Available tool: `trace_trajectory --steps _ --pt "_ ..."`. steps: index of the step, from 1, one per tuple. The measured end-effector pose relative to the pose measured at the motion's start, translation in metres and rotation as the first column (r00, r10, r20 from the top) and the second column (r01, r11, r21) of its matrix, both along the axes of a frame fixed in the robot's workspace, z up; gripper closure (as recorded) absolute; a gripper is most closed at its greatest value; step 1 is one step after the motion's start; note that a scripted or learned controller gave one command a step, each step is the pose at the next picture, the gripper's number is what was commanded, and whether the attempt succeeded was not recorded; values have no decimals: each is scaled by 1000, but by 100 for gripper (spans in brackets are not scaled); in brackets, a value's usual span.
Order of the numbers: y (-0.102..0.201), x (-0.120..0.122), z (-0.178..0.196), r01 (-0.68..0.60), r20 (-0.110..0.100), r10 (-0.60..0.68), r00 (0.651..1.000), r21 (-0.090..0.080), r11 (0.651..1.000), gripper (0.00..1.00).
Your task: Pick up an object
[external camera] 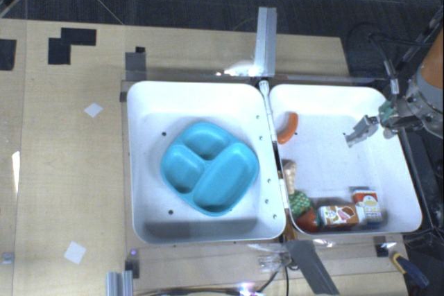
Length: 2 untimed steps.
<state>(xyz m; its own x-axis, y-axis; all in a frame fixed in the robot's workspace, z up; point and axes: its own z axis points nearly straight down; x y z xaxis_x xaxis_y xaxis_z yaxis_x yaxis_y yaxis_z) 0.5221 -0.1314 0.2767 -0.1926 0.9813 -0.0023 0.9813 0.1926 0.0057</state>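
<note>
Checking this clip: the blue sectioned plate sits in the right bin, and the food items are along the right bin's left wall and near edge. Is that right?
Not quite. The camera view shows the blue plate in the left bin, not the right one. The rest holds: the food items lie along the right bin's left wall and near edge.

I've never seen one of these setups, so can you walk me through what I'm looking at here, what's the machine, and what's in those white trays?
One camera looks down at a slant on a bench. Two shallow white bins sit side by side. The left bin holds a blue divided plate. The right bin holds small items: an orange sausage-like piece near the divider, and a packet and small carton along the near wall. The robot arm reaches in from the right; its gripper hangs over the right bin, holding nothing visible.
</note>
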Motion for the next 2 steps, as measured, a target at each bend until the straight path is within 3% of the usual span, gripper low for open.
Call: trace_trajectory --steps 1,2 --pt "2 -31 -187 -116 8 116 993 -2 993 0" --pt "17 -1 -109 -147 0 147 989 0 989 0"
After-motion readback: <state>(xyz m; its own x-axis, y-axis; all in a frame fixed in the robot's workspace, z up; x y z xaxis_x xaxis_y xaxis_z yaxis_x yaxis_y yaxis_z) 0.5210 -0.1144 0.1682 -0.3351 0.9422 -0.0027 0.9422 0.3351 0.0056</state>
